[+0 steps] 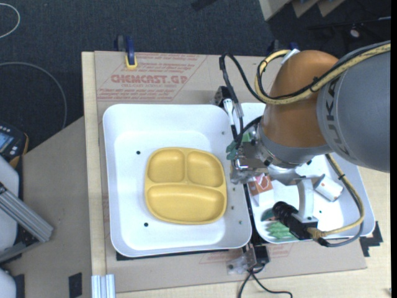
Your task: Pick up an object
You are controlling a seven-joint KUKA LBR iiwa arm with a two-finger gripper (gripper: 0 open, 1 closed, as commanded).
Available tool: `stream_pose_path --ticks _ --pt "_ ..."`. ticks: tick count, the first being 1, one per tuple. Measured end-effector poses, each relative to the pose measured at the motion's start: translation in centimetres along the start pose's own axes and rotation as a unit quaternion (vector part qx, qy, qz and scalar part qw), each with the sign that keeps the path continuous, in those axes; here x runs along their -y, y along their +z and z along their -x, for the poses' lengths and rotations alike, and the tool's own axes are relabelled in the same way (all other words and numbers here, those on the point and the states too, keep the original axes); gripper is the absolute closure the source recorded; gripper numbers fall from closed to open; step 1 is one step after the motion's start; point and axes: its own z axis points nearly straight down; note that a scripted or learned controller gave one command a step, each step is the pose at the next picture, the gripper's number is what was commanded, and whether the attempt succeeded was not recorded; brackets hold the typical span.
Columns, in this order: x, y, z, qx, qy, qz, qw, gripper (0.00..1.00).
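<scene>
Where the arm (347, 110) reaches in from the right of the frame, its grey body and orange band (298, 85) cover most of the right bin (355, 198). A brown board (155, 73) with red lettering lies under both bins and shows along the upper edge.

The left bin (118, 166) sits at centre frame and is fully visible. A yellow plate (185, 186) with three compartments lies flat at its middle, clear of all four walls.

The gripper (243, 164) is at the seam between the two bins, just right of the plate and close to its right edge. Contact with the plate cannot be confirmed. Whether the gripper is open or closed cannot be told, and nothing is seen held in it.

In the right bin, a white piece (329, 189) lies toward the right wall. A red-and-white item (263, 184) lies just below the gripper. A green item (279, 231) rests at the bin's lower left corner, against the near wall.
</scene>
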Motion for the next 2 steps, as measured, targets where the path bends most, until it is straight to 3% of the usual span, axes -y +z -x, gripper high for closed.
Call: stream_pose_path --ticks 1,2 --pt "-0.2 -13.7 -0.4 -0.001 0.001 0.012 0.9999 1.00" --pt "0.0 -18.3 0.8 0.001 0.003 0.007 1.0000 1.00"
